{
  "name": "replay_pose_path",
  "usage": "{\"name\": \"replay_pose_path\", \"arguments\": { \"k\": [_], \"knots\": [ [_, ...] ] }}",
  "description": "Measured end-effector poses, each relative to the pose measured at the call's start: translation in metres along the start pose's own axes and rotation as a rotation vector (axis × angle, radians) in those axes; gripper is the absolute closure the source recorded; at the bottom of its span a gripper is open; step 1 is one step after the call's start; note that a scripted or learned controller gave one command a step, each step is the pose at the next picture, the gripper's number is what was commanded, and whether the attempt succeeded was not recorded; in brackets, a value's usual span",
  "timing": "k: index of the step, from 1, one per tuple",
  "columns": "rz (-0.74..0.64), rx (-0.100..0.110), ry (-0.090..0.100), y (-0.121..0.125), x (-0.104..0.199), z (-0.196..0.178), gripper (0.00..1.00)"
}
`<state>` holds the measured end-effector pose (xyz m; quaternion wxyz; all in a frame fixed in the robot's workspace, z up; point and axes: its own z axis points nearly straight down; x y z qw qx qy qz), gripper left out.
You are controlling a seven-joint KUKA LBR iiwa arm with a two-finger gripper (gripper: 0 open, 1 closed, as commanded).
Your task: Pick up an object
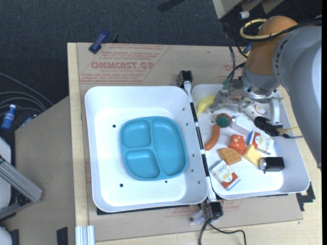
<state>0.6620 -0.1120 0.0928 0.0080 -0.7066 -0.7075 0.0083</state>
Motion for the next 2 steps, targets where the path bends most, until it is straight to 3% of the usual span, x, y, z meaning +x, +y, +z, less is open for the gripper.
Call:
{"name": "replay_pose_path", "arguments": {
  "k": [1,2],
  "knots": [
    [0.002,-0.022,0.001,-0.073,0.009,0.01,0.0],
    [0.003,-0.023,0.001,-0.073,0.009,0.0,1.0]
  ]
}}
